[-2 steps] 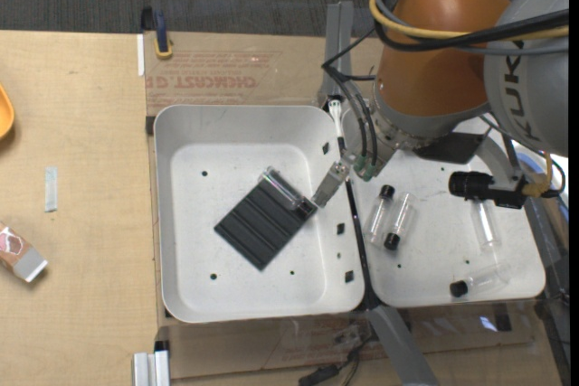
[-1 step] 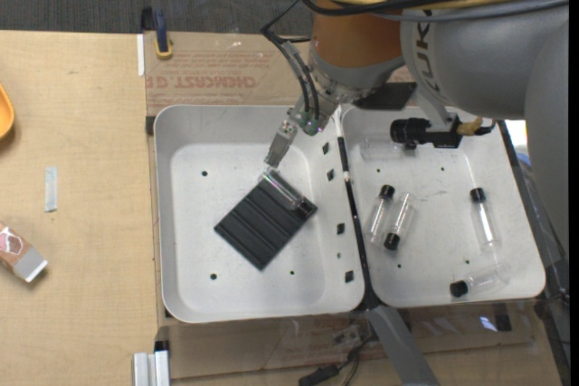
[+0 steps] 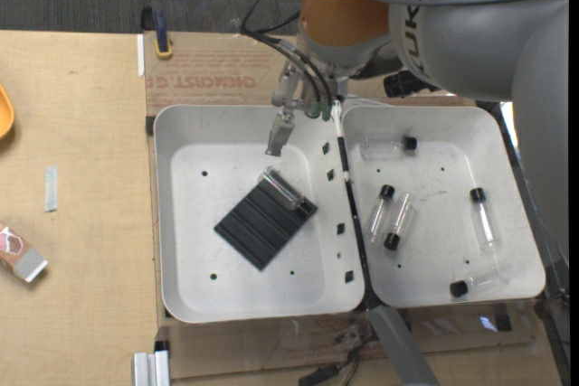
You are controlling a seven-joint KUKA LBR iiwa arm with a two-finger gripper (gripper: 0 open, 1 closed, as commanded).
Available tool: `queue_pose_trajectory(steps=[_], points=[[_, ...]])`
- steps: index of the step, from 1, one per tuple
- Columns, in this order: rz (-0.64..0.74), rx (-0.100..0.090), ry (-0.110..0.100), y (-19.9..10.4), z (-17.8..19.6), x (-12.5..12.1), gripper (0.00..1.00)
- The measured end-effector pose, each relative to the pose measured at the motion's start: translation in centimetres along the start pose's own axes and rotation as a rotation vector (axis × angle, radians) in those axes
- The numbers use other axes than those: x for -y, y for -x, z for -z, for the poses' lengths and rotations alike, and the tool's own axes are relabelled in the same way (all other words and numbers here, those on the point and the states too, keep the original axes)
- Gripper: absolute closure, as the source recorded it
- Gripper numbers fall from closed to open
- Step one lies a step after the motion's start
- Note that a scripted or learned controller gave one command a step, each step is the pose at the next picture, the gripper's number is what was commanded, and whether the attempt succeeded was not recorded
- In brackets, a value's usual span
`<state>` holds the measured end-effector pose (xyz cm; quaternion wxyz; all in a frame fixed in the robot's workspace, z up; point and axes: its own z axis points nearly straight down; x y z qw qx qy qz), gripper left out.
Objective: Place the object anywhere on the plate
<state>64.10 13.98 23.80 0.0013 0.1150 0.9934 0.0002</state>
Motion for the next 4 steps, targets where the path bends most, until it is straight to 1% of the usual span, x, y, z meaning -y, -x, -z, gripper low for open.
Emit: queue_pose_trajectory(steps=[4], points=[[0.000,0.000,0.000,0.00,0.00,0.00,0.00]])
